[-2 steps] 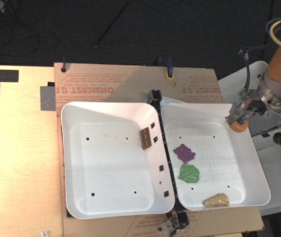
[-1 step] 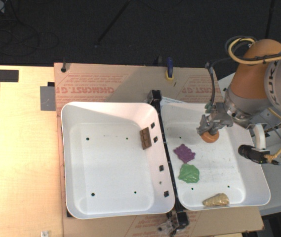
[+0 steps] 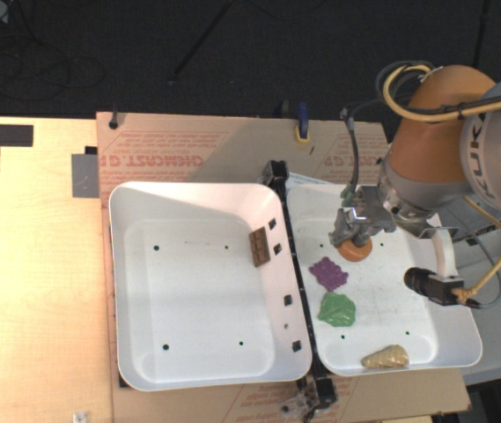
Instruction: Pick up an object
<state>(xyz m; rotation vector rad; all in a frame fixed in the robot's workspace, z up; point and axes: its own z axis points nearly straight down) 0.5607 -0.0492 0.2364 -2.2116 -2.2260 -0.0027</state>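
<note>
My gripper sits over 1 orange object in the right bin; grip state unclear. Also there: 1 purple, 1 green, 1 tan. Left bin: 1 brown block.

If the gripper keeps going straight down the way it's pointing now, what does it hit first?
Most likely the orange object right under the gripper in the right bin. Height above it is hard to judge from this slanted view; it may already be touching.

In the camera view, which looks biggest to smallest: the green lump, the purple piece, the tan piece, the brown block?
Green lump and purple piece look alike, too close to rank. Then the tan piece. The brown block looks smallest.
</note>
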